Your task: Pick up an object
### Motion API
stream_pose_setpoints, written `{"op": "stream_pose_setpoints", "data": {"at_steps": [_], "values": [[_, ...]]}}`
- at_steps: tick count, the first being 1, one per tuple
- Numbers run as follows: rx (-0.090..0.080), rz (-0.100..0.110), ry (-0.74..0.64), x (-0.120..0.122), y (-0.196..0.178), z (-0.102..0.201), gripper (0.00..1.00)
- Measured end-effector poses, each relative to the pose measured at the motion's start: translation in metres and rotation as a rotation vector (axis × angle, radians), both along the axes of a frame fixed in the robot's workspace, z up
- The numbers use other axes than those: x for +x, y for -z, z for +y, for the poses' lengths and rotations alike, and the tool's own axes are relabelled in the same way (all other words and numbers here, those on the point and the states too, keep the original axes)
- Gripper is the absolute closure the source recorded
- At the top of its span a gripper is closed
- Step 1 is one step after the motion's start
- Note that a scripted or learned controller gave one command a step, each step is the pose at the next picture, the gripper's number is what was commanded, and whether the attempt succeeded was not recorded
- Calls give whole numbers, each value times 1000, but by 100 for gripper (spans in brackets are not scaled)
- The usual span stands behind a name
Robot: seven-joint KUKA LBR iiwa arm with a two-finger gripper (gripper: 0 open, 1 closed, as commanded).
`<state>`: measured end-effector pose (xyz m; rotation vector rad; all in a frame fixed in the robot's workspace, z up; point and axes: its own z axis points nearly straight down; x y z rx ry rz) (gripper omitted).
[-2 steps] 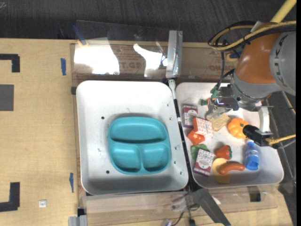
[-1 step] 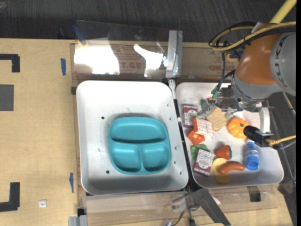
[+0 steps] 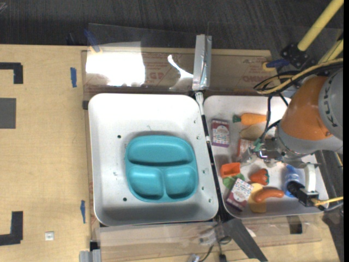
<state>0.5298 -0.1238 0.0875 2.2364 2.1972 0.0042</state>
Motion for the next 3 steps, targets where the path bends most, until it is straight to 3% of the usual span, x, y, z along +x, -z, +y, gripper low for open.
{"op": "stream_pose_setpoints", "data": {"at_steps": [1,2,3], "values": [[2,3,170,7,-39,-32,0],[2,3,295,-22,-88,-70,0],[18,-3,263,49,-7,-77,0]]}}
